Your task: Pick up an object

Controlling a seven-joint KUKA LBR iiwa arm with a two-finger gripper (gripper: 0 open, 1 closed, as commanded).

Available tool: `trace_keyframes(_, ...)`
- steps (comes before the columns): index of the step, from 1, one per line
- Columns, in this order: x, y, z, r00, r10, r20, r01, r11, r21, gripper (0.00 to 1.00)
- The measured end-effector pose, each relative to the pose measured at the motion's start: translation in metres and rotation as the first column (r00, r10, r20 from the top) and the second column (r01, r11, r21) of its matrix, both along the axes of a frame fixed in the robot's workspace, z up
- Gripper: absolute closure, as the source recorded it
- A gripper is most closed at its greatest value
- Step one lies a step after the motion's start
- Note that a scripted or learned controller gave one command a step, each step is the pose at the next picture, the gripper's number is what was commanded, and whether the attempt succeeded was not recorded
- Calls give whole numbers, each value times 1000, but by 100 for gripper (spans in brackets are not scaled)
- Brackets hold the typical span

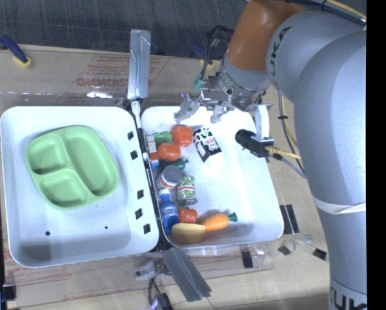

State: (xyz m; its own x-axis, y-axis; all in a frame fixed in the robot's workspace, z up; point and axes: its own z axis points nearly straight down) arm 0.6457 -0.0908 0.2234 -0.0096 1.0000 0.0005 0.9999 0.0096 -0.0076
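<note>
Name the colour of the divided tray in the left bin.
Light green, seen in the camera view: the divided tray lies in the left bin.

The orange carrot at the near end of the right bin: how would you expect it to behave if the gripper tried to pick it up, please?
The carrot looks smooth and tapered, so it may slip from a pinch. Being rounded, it could roll when nudged. It touches the yellow piece beside it, which would probably shift too.

Green divided tray (72,165) lies in left bin (12,192).
</note>
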Motion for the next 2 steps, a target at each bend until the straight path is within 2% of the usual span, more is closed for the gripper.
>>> trace_keyframes(1, 12, -16, -116, 999, 41, 10, -41, 999, -2, 0)
trace_keyframes(2, 11, -16, -110, 999, 45, 2, -45, 999, 0, 100)
